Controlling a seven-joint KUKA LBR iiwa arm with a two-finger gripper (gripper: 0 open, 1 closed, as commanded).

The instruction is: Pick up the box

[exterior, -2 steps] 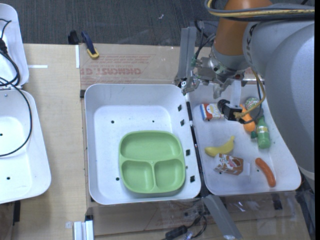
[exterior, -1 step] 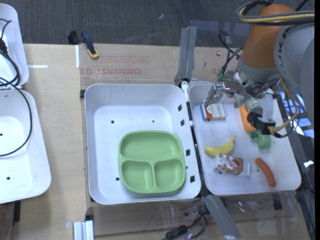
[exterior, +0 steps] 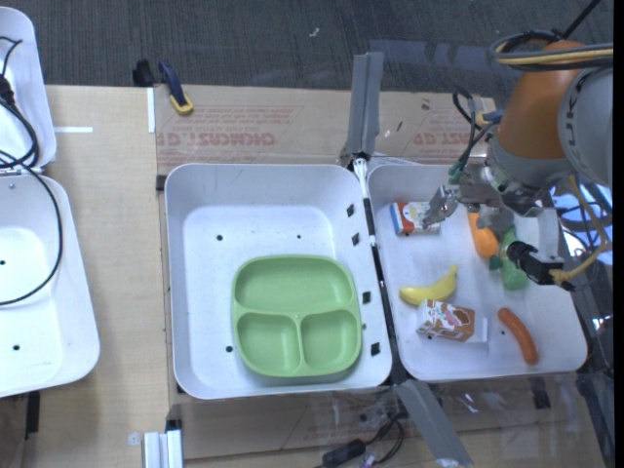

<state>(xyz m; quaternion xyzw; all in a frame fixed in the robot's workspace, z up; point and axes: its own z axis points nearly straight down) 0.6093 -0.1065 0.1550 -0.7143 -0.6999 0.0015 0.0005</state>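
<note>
Box [exterior: 409, 217] (label unreadable) in right bin [exterior: 487, 364]; end effector [exterior: 441, 206] touching it, grip state unclear.

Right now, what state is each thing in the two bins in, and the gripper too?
Gripper: low over the right bin, at the white box.
White box: lying at the bin's back, touching the gripper.
Brown carton: lying flat near the front.
Banana: lying loose.
Sausage: lying loose.
Green tray: flat in the left bin.

Green tray [exterior: 295, 315], yellow banana [exterior: 430, 289], white bins [exterior: 185, 261].
</note>
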